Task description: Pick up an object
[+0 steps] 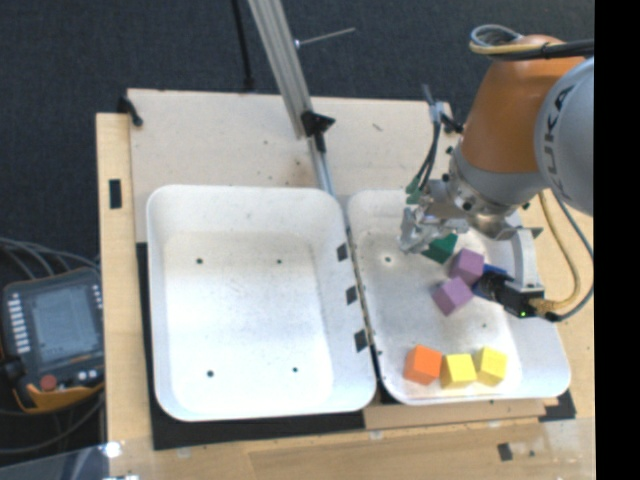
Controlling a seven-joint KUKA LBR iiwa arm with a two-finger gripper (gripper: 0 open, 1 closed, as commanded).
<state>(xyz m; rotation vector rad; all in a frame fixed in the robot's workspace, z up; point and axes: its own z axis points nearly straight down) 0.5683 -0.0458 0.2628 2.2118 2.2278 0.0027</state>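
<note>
A pale wooden worktop (230, 138) fills the middle of the frame, its bare upper part scuffed with a few dark marks (one small black tab sits near its upper left corner). Directly on it lie two shallow white bins side by side, touching along their inner edges. The left bin (250, 208) takes the centre-left of the frame; the right bin (385, 228) sits at centre-right. A dark mat (250, 426) shows under the bins along their lower edge. A slanted metal post (285, 58) rises from the worktop's upper middle, just behind where the bins meet.
</note>
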